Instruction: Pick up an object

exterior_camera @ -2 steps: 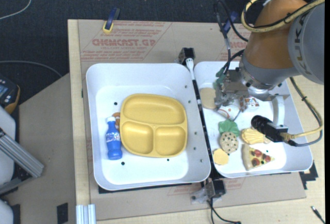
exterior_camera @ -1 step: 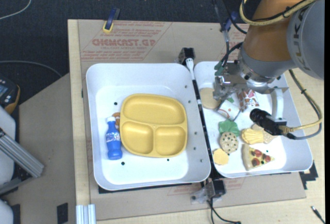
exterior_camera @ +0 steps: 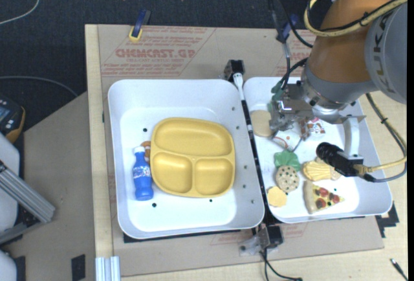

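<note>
Gripper [exterior_camera: 284, 123] low in right bin [exterior_camera: 378, 192], fingers' state hard to tell, toy foods just below: green piece [exterior_camera: 285, 158], cookie [exterior_camera: 286, 177], pizza slice [exterior_camera: 323, 197]; left bin [exterior_camera: 123, 144] holding yellow divided plate [exterior_camera: 192, 157], blue bottle [exterior_camera: 142, 175].

Toy foods [exterior_camera: 304, 184] lying flat, clustered in right bin [exterior_camera: 378, 192]

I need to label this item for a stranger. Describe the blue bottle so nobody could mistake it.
Start at the left white bin, which holds a large yellow divided plate. Along the plate's left edge lies the small blue bottle, with a white cap and a pale label. It is the only blue item in either bin.
</note>
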Robot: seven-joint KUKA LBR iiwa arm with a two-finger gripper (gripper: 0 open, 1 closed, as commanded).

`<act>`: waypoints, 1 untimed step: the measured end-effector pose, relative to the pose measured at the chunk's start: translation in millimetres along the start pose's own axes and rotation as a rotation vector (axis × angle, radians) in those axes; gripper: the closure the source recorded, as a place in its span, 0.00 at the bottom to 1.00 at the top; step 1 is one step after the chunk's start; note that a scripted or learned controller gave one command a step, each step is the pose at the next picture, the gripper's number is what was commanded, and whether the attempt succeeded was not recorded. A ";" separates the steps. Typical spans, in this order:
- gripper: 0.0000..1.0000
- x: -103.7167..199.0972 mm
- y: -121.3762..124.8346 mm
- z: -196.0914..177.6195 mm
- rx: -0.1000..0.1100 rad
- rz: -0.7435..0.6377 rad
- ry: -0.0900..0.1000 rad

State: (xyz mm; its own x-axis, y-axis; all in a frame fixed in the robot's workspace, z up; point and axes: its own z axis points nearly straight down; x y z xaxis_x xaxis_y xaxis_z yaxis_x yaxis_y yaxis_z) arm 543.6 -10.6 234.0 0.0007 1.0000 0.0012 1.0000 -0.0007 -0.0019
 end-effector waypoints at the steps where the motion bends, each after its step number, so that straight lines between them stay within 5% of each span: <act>1: 1.00 -3.5 13.1 4.5 -0.004 -0.001 -0.001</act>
